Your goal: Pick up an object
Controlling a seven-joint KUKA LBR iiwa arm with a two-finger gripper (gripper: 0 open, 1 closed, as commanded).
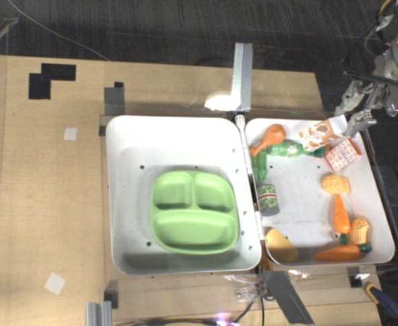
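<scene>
At the right bin's (384, 240) far right corner, the gripper (359, 111) hovers with fingers spread wide, holding nothing, just above a small red-and-white carton (341, 154). A green divided plate (194, 211) lies in the left bin (128, 182).

Surfaces, bench and bins
Bench (43, 202) pale matt wood; bins (128, 182) smooth white plastic; tray (194, 212) glossy green plastic.

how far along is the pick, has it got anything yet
Nothing looks picked yet. The toys, such as the can, the carrot and the small carton, all lie in the right bin. The end effector sits above that bin's far right corner with no toy seen between its tips. The left bin holds a green tray. Reaching down, gripping and lifting are all left.
</scene>
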